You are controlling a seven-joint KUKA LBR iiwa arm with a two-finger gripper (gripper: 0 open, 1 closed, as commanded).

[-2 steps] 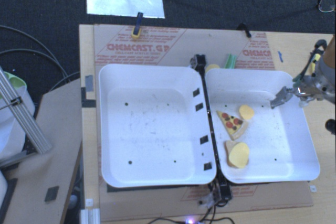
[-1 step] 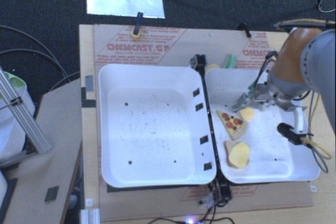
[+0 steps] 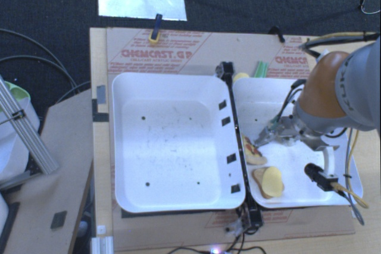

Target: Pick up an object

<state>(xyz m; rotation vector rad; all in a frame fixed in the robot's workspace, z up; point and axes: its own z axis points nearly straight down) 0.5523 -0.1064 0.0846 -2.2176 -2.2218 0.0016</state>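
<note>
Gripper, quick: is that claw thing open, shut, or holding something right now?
Gripper: cannot be told; it is low in the right bin, beside a pale object.

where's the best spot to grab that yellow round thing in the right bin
Probably from straight above, fingers closing across the narrow width of the yellow round piece. It lies flat on the right bin's floor, touching a tan piece on its left, so the right edge offers more room.

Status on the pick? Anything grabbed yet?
Done: the arm has reached into the right bin. In hand: the pincer sits low near the bin's left wall, just above a tan object; no grasp is visible. Left: gripping and lifting. A yellow piece also lies nearby.
</note>
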